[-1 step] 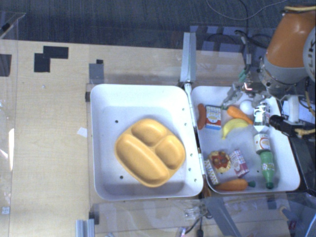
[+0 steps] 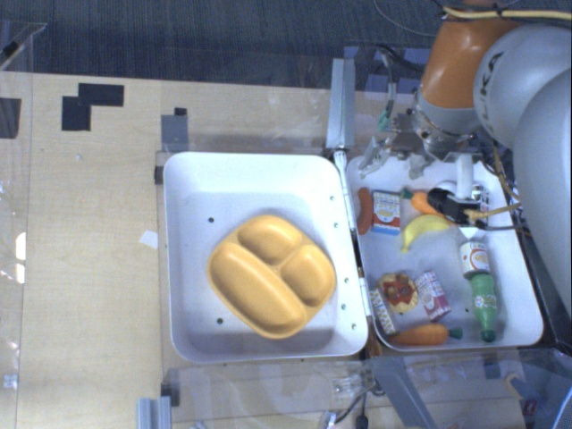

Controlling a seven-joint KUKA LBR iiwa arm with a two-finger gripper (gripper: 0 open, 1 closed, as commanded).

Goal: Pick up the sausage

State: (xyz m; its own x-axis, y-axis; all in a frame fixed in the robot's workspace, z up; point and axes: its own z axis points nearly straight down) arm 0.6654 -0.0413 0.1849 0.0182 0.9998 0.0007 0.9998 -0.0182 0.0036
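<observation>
The sausage is a short reddish-brown link lying along the left wall of the right bin, next to a small white and blue box. My gripper hangs over the back edge of that bin, up and to the right of the sausage and apart from it. It is open, with nothing between its fingers.
In the right bin also lie a banana, a small carrot, a larger carrot, a pizza piece, a red packet, a green bottle and a small jar. The left bin holds a yellow divided plate.
</observation>
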